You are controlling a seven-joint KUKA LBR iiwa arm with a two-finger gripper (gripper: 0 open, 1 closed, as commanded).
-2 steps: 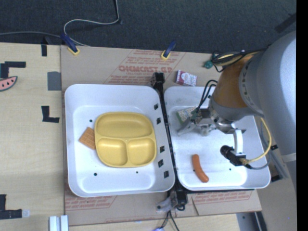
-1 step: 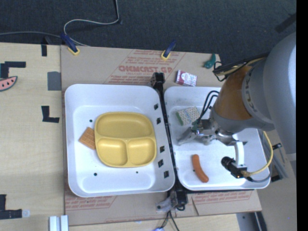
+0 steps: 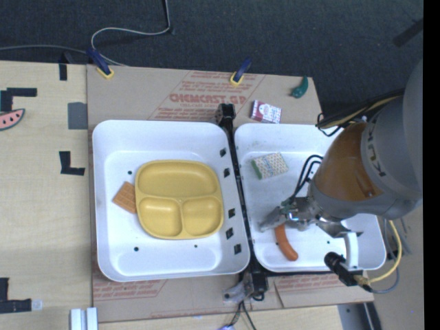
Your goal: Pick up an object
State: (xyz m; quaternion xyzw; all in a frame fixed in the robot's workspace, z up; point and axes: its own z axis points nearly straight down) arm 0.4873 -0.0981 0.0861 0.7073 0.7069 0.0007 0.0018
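— Where are you, and what are you after?

— I hang low over the right white plastic bin (image 3: 375, 249), reaching in from the right. My jaws (image 3: 287, 216) sit just above the upper end of a small orange sausage-shaped toy (image 3: 286, 244), which lies on the bin floor near the front wall. It looks like the nearest thing to lift, so I judge it my target.

— Are you holding it?

— No. It rests on the floor of the bin, and nothing lies between my jaws. Whether they stand open or closed I cannot tell; the metal parts blur together from above.

— What else is in reach?

— A small pale green patterned packet (image 3: 269, 165) lies toward the back of the same bin, well apart from me. The left white bin (image 3: 113, 143) carries a yellow three-compartment plastic tray (image 3: 180, 199), with a flat tan cracker-like piece (image 3: 126, 198) tucked against its left edge, partly under it.

— Any writing?

— The brown cardboard sheet (image 3: 137, 95) under both bins, clipped to the worktop (image 3: 34, 184) so it stays put, reads "CHEMCAST GP" in red print. A small red-and-white packet (image 3: 265, 111) sits behind the bins; its lettering is too small to read. My grey arm (image 3: 395, 150) bears dark letters, seemingly "KU".
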